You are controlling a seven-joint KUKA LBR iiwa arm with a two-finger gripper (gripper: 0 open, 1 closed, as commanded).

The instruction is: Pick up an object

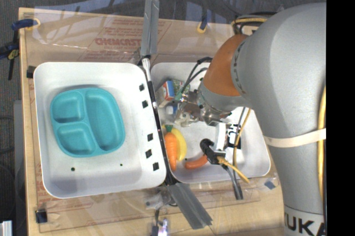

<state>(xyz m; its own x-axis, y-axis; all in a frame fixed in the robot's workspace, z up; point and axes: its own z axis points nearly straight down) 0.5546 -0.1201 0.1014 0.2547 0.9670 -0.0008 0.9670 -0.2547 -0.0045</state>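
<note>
My gripper [183,109] reaches down into the right bin [256,158], low over its upper left part, with the arm's orange band just above it. Right beside the gripper lies a small white and green packet [168,90]. Further toward the bin's front sit an orange carrot [172,149], a yellow banana [179,138] and a red-orange sausage-like piece [196,163]. The gripper's body hides whatever lies under it.
The left bin [44,174] holds a teal divided plate [86,120]. A raised divider with black clips [148,121] separates the two bins. Black and yellow cables [230,165] trail across the right bin's front. The arm's grey bulk covers the right side.
</note>
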